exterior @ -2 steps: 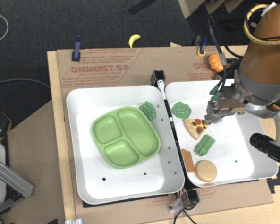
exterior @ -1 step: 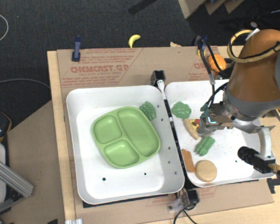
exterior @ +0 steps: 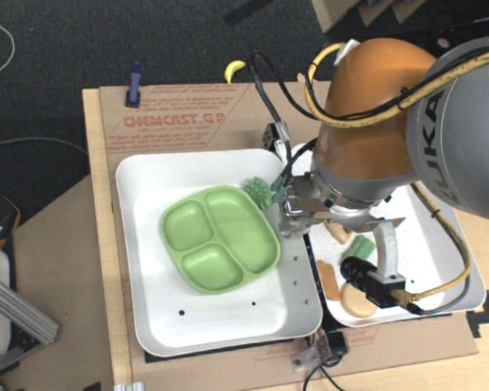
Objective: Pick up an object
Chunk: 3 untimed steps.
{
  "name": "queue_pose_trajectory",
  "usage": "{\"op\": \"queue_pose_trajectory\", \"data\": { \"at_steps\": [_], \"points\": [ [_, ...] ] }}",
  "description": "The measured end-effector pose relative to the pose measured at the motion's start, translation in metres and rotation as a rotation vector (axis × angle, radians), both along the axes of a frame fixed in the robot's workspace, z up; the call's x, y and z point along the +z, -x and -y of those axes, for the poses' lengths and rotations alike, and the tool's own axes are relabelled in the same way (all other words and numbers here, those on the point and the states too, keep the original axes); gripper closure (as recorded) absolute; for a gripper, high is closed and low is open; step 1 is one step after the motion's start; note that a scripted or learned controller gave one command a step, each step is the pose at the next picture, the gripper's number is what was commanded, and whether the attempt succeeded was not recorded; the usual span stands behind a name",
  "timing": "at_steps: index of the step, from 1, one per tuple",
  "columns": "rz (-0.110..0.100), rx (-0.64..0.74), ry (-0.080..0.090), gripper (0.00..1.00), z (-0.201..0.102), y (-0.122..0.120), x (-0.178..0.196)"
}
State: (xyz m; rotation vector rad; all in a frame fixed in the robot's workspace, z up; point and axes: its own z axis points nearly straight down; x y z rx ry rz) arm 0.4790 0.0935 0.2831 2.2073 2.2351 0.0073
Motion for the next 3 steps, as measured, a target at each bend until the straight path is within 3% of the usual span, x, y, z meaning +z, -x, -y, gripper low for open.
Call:
{"op": "queue_pose_trajectory", "data": {
  "at_steps": [1,2,3],
  "points": [
    [0.004,-0.006,0.000,1.00,-0.038,-0.001,0.057],
    [-0.014,-0.012,0.005,1.00,-0.065,-0.010,-0.075],
    [-0.003,-0.014,0.003,1.00,-0.063,-0.011,-0.057]
  ]
}}
